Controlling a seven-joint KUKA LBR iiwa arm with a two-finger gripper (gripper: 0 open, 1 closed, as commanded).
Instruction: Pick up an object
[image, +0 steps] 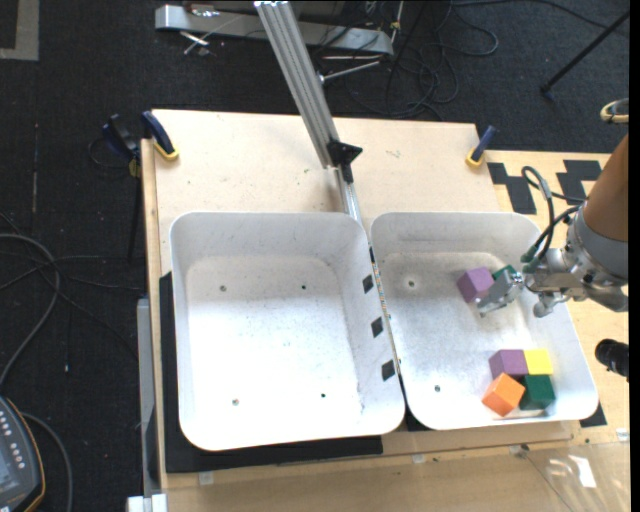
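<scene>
The left bin (265, 330) sits beside the right bin (440, 255), where a purple block (474, 283) lies near the middle, touching the gripper (497, 293). Whether the gripper is closed on that block cannot be told. Toward the right bin's near corner, a second purple block (508, 361), an orange block (503, 394), a yellow block (539, 361) and a green block (541, 391) huddle together.

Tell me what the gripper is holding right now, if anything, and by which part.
It cannot be told. The gripper sits right against the purple block in the right bin, but the view does not show the block between its jaws.
</scene>
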